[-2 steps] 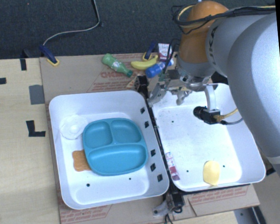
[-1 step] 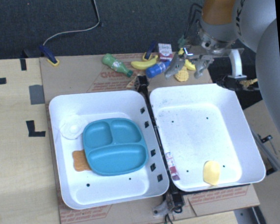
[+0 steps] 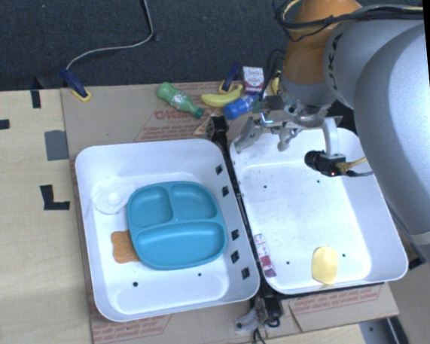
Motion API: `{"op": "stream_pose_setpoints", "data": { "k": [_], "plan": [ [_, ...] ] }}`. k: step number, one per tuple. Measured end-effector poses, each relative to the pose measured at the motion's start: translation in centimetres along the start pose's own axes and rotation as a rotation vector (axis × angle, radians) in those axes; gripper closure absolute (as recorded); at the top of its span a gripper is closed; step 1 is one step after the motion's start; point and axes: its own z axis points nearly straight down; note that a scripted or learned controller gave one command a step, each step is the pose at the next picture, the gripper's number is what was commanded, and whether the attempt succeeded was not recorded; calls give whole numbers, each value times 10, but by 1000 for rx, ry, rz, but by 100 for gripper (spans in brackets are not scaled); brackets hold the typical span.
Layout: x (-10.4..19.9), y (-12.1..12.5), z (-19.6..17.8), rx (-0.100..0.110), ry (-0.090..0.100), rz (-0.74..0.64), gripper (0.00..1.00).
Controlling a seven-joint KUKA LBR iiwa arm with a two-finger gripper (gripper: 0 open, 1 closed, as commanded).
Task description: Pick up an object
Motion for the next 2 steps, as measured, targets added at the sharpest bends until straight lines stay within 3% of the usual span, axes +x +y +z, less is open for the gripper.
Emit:
{"op": "stream_pose_setpoints", "data": {
  "k": [2],
  "plan": [
    [0,1,-2,-3,-1,0,0]
  ]
}}
